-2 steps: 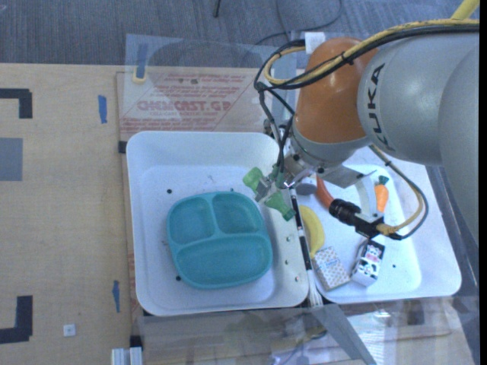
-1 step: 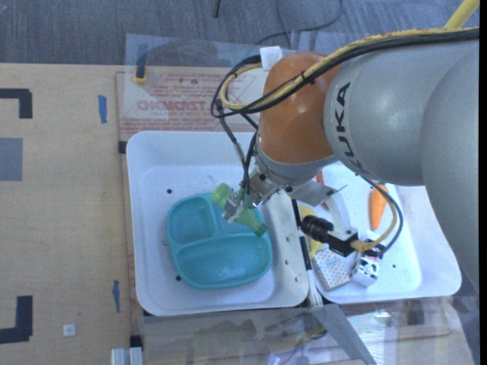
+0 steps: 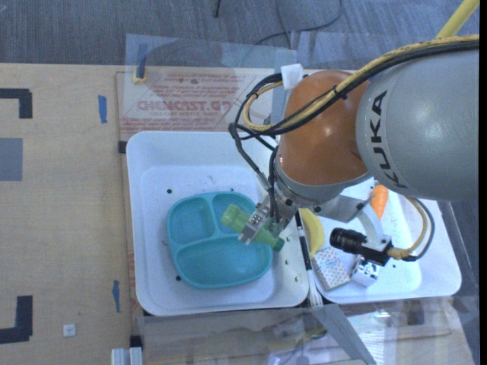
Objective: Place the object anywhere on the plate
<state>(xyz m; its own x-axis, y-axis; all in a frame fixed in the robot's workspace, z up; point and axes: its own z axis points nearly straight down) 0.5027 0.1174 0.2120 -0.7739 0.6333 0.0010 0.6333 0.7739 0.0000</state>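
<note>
A: Item one, plate point(image 3: 209, 251)?
B: Teal, in the left bin point(image 3: 144, 204).
A: Object point(image 3: 237, 220)?
B: Green, over the plate's right rim, clenched by my gripper point(image 3: 257, 225), I judge for release there.
A: Right of the plate?
B: Bin point(image 3: 441, 276) of spare items.

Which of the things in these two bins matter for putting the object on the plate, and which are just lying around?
For the job:
- green object, over the plate's right edge
- teal divided plate, in the left bin
- gripper, at the green object

Lying about, in the right bin:
- orange piece
- yellow piece
- speckled block
- white die
</note>
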